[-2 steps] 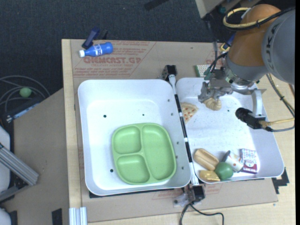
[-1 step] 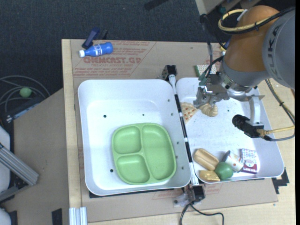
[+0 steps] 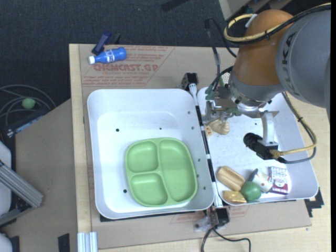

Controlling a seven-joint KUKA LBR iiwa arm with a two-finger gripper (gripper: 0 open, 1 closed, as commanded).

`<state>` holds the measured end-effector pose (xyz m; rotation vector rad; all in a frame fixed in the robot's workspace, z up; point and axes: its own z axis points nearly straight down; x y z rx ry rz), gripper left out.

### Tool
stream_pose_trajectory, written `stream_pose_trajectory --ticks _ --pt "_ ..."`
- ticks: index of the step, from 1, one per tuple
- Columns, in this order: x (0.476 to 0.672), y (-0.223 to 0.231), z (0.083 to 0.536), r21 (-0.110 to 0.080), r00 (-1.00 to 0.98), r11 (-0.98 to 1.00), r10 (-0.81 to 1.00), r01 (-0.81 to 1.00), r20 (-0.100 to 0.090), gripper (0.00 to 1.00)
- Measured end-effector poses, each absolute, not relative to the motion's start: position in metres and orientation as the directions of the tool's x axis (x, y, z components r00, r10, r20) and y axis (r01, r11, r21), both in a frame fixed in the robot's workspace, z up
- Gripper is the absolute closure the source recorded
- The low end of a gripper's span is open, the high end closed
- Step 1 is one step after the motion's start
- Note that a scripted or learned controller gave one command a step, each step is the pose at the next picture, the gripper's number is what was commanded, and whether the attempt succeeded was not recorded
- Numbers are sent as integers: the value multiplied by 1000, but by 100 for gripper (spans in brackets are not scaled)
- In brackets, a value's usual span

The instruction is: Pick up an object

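Where the arm (image 3: pixel 262 51) overhangs the right bin (image 3: pixel 294 188), tan object (image 3: pixel 219 126) beneath, jaws' state unclear.

I see my gripper (image 3: pixel 216 115) low in the right bin (image 3: pixel 299 140), beside a tan object (image 3: pixel 220 126); a green divided plate (image 3: pixel 160 171) fills the left bin (image 3: pixel 105 119).

Looking like a robotics lab: robot arm (image 3: pixel 294 41) reaching over two white bins (image 3: pixel 100 114) on a plywood bench (image 3: pixel 79 140) (loose cables (image 3: pixel 10 109) trailing alongside).
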<state>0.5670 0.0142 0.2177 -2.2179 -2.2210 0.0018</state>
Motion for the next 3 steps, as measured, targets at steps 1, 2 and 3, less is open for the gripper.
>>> stream_pose_trajectory --ticks 1,2,3 --pt "549 30 229 -3 -1 1 1000 1000 1 100" --pt "520 50 225 -3 -1 1 1000 1000 1 100" --pt "479 5 255 -3 2 -2 1000 1000 0 100"
